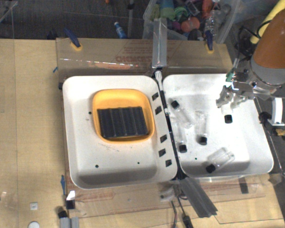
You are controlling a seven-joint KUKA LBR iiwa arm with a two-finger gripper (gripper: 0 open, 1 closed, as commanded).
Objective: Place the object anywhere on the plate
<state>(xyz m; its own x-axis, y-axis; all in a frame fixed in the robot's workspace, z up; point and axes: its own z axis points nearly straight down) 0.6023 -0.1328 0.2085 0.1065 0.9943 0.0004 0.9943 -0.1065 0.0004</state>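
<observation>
A yellow plate [143, 100] lies in the left bin [78, 127]. On the plate rests a black ridged rectangular object [122, 122], flat and covering most of the plate's middle. My gripper [226, 98] hangs over the back right part of the right bin [256, 151], well away from the plate. Below the gripper, a small black piece [228, 119] sits on the bin floor.
Several clear plastic pieces with black caps lie scattered in the right bin, such as one near the divider [175, 105] and one at the front [218, 158]. A raised divider [164, 122] separates the bins. A box of colourful toys [190, 6] stands behind the bench.
</observation>
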